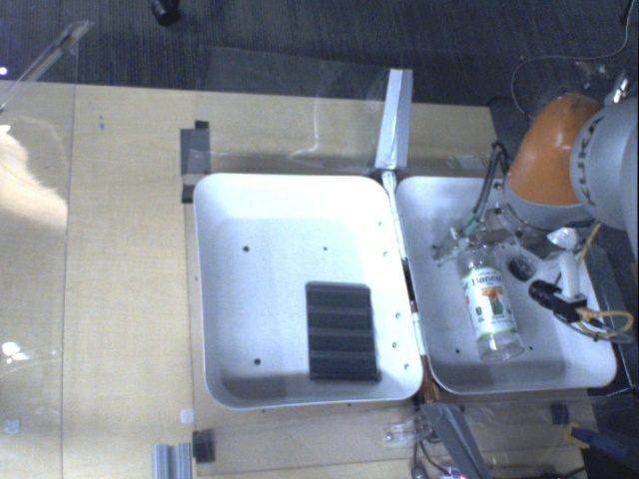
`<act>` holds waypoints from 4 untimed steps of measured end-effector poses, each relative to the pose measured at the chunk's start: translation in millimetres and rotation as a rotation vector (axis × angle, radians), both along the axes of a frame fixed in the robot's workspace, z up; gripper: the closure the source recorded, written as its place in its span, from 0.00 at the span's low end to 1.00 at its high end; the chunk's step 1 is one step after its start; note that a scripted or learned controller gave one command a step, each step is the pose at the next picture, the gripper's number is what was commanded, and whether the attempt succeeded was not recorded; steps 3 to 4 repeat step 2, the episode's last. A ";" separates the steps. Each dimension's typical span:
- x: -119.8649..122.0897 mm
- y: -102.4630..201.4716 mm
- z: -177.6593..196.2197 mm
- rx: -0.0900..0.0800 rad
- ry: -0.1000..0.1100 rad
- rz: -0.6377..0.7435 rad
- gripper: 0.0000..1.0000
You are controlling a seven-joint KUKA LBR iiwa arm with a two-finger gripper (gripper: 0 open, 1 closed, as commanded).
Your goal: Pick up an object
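White plastic bins sit side by side on my wooden bench (120, 297). In the left bin (230, 267), a black ribbed block (341, 332) lies near the front edge, toward the right corner. In the right bin (589, 367), a clear bottle (491, 310) with a green-and-white label lies on its side in the middle. My gripper (477, 234) hangs just above the bottle's cap end; I cannot tell its state.

A black ridged block (342, 331) lay in a white bin (230, 267); the clear bottle (491, 312) bore a green-and-white label; the bench (110, 297) was pale wood.
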State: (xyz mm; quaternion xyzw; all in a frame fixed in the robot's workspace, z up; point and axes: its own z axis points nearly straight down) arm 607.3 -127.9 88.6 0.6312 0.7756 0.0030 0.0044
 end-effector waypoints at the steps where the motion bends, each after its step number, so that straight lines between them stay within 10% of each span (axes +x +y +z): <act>1: 2.8 1.9 11.9 0.000 -0.009 0.001 1.00; 2: 55.6 49.5 99.3 0.001 0.004 0.087 1.00; 4: 55.6 49.5 99.3 0.001 0.004 0.087 1.00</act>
